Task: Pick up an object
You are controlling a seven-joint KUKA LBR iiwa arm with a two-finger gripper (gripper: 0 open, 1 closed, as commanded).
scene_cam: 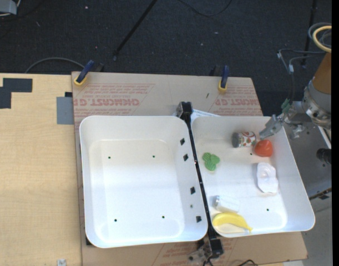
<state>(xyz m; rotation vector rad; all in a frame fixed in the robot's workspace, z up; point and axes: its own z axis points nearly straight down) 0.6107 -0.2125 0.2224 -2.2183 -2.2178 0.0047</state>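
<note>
Dark carpet and loose cables surround the counter (30, 165), on which we see a sheet of printed cardboard (158, 96) held by two clamps and bearing two shallow white bins side by side. We find the left bin (102, 127) bare of objects, while the right bin (294, 204) holds a green object (211, 161), a small grey-and-red object (243, 139), a red object (263, 148), a white crumpled object (267, 178), a small clear object (227, 205) and a yellow banana (231, 221) at the near rim. We see the gripper (271, 127) entering from the right, poised just above the red object near the far right corner; we cannot tell whether it is parted or closed.
</note>
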